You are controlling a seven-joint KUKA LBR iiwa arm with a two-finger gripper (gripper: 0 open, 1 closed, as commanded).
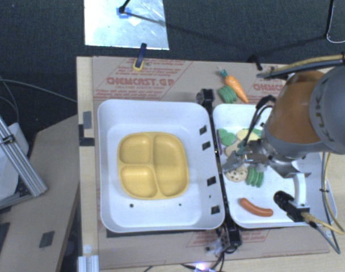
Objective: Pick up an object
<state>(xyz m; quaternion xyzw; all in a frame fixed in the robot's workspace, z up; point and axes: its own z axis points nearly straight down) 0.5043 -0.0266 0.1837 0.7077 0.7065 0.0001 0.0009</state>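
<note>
Orange-brown, a toy sausage (256, 207) lies nearest in the right white bin (240, 219). Beyond it the end effector (238, 162), whose opening I cannot tell, sits amid a biscuit (236, 175) and green toy vegetables (255, 177). A yellow divided plate (152, 165) fills the left bin (113, 123); a toy carrot (235, 84) lies farthest on the bench (178, 75).

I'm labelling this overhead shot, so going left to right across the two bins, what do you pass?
Left bin → yellow divided plate → right bin → cookie → green toy vegetable → sausage. The tool sits over the cookie area, so I leave it unordered.
</note>
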